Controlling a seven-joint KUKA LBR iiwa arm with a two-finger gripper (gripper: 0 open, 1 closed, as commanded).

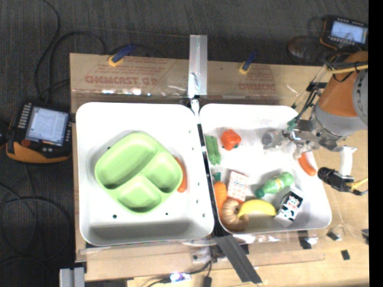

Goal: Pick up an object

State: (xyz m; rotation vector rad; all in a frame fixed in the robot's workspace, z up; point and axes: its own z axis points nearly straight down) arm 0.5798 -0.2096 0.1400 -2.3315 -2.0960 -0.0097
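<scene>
My gripper [276, 139] hangs over the back right part of the right bin [263, 113], at the end of the arm with the orange band [339, 99]. Just below it, by the bin's right wall, lies a small orange-red piece [306, 163]. To its left sits a red-orange pepper [230, 139]. Further forward are a green bottle [274, 184], a banana [257, 208], a black-and-white cube [291, 205] and a white carton [237, 185]. I see nothing held by the gripper.
A green piece [212, 149], a carrot [219, 191] and a brown ring [230, 215] lie along the right bin's left wall. The left bin [90, 220] holds a green divided plate [139, 171] with an orange piece [182, 178] beside it.
</scene>
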